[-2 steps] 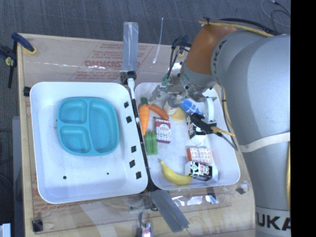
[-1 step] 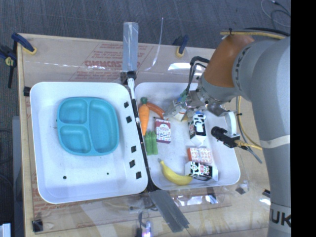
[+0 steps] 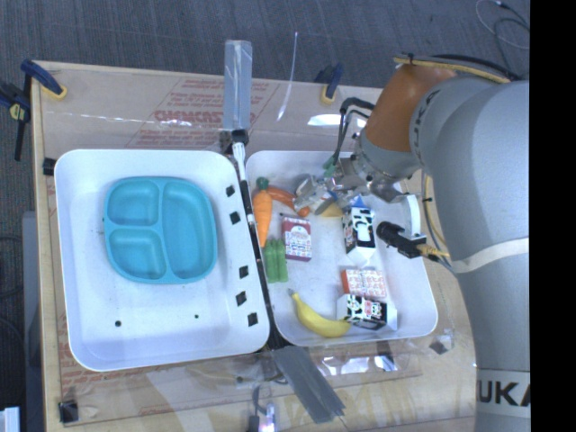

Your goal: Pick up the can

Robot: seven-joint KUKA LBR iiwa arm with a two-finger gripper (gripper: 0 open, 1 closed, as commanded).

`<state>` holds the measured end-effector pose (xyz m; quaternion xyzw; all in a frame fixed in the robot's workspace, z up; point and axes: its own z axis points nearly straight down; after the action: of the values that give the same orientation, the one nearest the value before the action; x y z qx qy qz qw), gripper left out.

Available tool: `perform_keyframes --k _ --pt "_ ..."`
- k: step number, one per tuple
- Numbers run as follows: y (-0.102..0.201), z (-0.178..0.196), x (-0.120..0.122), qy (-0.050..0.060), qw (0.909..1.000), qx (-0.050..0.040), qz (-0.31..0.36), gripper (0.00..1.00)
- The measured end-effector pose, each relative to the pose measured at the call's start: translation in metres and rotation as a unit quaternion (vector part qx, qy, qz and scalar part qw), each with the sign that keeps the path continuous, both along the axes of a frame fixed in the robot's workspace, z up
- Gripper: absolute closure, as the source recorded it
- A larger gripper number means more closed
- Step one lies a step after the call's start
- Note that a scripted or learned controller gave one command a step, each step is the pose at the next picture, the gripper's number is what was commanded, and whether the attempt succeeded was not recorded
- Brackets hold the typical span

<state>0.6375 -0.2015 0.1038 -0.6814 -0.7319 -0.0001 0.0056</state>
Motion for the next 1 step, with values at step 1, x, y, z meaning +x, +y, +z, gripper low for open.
perform_keyframes --k 1 --pt "-0.0013 0.008 0.0005 -0.001 1.0 -0.0021 0.002 1.0"
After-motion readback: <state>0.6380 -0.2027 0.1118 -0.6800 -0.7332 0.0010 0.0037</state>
